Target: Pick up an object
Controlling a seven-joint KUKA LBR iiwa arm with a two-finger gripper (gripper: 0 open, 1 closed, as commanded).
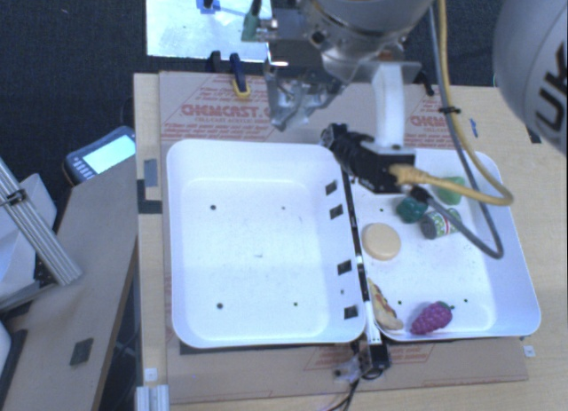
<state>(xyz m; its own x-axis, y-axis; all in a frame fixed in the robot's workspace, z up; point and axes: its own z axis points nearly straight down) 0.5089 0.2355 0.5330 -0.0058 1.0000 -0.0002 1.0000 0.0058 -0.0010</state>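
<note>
Picking candidates: a tan disc (382,241), a purple grape bunch (430,318), a teal lump (409,212), a green piece (450,189), a small grey can (440,225) and a yellowish piece (385,308). All lie loose and none is lifted.
Where they lie: all are in the right bin (510,294), in the right half of the frame. The disc sits near the bin's left wall at mid-height. The teal lump and the can crowd together just up and right of it, with the green piece above them. The grape bunch and the yellowish piece lie along the lower edge, near each other.
Left bin (257,249): centre of the frame, with nothing in it to take.
Tool (297,106): hangs at upper centre of the frame, by the left bin's far rim, well apart from every item. Nothing is seen in it, and how far open it is I cannot tell.
Tabletop (151,267): carries both bins on a printed cardboard sheet (213,112).
Step in hand: probably the approach, with no item chosen or touched yet.
Next move calls for: crossing toward the right of the frame to over the right bin, then coming down on one item. The disc and the grape bunch look the easiest to reach, since each has room beside it. The disc is flat, though, and may be hard to pinch.
</note>
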